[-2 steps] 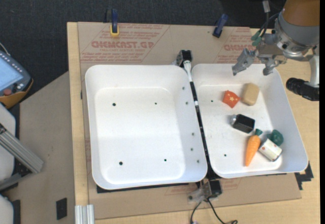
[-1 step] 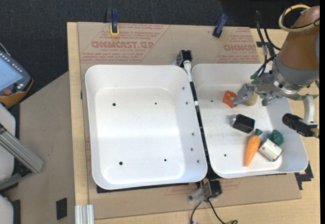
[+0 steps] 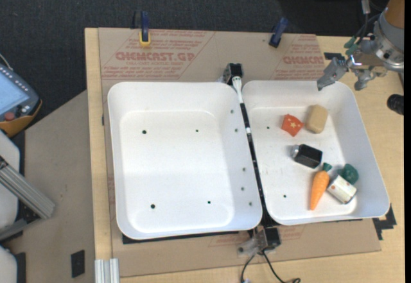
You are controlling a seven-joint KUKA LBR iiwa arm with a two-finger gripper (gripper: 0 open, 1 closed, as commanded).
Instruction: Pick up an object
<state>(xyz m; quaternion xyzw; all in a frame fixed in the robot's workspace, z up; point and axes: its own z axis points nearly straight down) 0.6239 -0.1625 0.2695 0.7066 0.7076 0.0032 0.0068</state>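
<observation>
The right bin [image 3: 276, 99] holds several small objects: a red-orange cube [image 3: 291, 124], a tan block [image 3: 316, 119], a black box [image 3: 308, 156], an orange carrot [image 3: 318, 189] and a white cylinder with a green cap [image 3: 344, 184]. My gripper [image 3: 345, 74] hangs above the bin's far right corner, fingers spread apart and open, with nothing between them. It stands above and to the right of the tan block.
The left bin [image 3: 128, 108] lies beside the right one on a cardboard-covered bench. Two blue clamps [image 3: 144, 26] hold the board's far edge. A black clip [image 3: 233, 72] sits where the bins meet at the back.
</observation>
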